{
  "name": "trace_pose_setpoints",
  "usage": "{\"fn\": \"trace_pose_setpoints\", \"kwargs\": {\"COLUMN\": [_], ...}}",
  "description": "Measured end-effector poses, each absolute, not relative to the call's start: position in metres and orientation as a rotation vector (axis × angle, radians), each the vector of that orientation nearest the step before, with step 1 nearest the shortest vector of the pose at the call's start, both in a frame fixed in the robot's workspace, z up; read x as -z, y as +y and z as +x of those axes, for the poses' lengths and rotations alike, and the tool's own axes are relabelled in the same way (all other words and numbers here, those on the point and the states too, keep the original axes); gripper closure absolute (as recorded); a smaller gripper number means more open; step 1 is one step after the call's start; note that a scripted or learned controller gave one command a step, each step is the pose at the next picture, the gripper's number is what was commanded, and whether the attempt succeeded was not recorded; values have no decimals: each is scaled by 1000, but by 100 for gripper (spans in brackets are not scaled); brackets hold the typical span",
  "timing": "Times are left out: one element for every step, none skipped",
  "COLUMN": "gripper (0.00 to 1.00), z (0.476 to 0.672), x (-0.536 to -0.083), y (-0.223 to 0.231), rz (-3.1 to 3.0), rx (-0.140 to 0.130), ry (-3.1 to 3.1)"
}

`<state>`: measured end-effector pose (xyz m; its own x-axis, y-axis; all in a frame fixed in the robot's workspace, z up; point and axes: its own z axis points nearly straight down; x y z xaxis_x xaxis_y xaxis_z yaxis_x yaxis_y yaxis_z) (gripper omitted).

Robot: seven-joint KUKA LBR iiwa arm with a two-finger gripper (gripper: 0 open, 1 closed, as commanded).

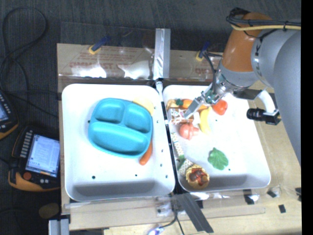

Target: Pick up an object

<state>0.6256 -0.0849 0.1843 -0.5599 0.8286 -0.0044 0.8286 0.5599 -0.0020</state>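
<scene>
1. The small yellow plastic banana (pixel 205 120) lies in the right white bin (pixel 244 146), long axis running toward the bin's far wall.
2. The two-finger gripper (pixel 195 106) hangs over the banana and red-orange toy fruit (pixel 186 129); its opening cannot be told.
3. A blue divided tray (pixel 120 126) sits in the left bin.

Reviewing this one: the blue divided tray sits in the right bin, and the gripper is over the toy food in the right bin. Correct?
Not quite. The camera view shows the blue divided tray in the left bin, not the right. The rest holds: the gripper is over the toy food in the right bin.
</scene>
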Motion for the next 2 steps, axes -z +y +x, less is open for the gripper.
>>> {"fn": "trace_pose_setpoints", "kwargs": {"gripper": [0,0], "z": [628,607], "x": [-95,-90], "y": [-133,-145], "rz": [1648,1354], "rx": [6,0], "ry": [2672,2821]}}
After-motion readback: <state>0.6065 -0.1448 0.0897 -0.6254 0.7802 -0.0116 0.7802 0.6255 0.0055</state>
